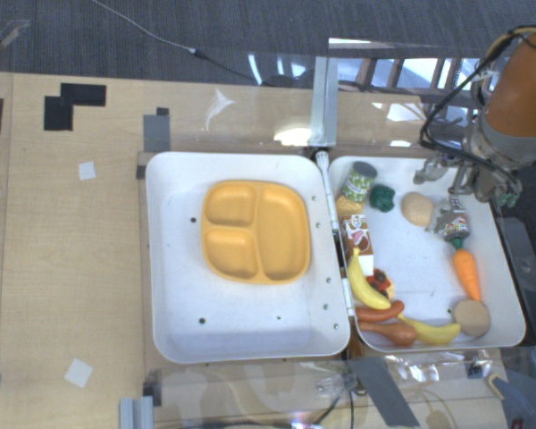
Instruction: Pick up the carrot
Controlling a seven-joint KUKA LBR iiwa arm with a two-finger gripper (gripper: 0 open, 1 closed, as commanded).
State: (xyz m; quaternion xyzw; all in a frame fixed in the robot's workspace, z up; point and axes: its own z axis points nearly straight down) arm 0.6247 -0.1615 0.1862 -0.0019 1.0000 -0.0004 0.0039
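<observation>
The orange carrot (pixel 466 273) lies lengthwise near the right wall of the right bin (pixel 420 257), with its thick end toward the back. My gripper (pixel 450 216) hangs over the back right part of that bin, just behind the carrot's thick end and apart from it. A small object with green and red on it shows right under the gripper. The grey arm with its orange band (pixel 518 88) reaches in from the top right.
The right bin also holds a beige potato (pixel 417 208), a green-labelled can (pixel 357 186), a green vegetable (pixel 381 197), two bananas (pixel 366 284), sausages (pixel 381 312) and a round beige item (pixel 471 317) just in front of the carrot. A yellow divided plate (pixel 255 231) sits in the left bin (pixel 174 266).
</observation>
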